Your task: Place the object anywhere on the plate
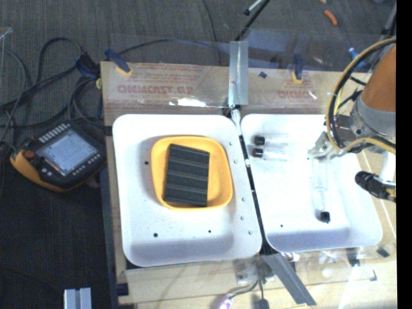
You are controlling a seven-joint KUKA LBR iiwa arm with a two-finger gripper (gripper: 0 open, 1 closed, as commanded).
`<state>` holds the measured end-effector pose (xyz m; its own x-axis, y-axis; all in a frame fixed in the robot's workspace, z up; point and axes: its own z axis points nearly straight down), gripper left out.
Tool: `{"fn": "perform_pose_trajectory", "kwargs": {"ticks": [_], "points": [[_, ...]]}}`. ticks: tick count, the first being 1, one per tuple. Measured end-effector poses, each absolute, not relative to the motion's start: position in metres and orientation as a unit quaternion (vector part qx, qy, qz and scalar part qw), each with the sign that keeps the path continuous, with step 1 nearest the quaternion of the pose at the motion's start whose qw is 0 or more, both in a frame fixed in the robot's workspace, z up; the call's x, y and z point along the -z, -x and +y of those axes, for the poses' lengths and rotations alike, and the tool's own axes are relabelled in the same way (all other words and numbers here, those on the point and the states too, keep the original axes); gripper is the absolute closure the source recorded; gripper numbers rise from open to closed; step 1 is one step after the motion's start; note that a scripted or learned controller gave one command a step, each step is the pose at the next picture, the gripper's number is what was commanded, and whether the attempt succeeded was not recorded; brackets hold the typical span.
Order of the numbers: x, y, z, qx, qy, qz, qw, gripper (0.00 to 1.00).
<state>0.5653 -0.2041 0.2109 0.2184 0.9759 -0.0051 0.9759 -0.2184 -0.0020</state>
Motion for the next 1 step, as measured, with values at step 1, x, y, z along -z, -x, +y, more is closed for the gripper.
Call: {"fn": "perform_pose_trajectory", "kwargs": {"ticks": [1], "points": [[-0.2110, -0.5654, -0.2041, 0.0025, -0.781, 0.625, 0.001, 0.00]]}}
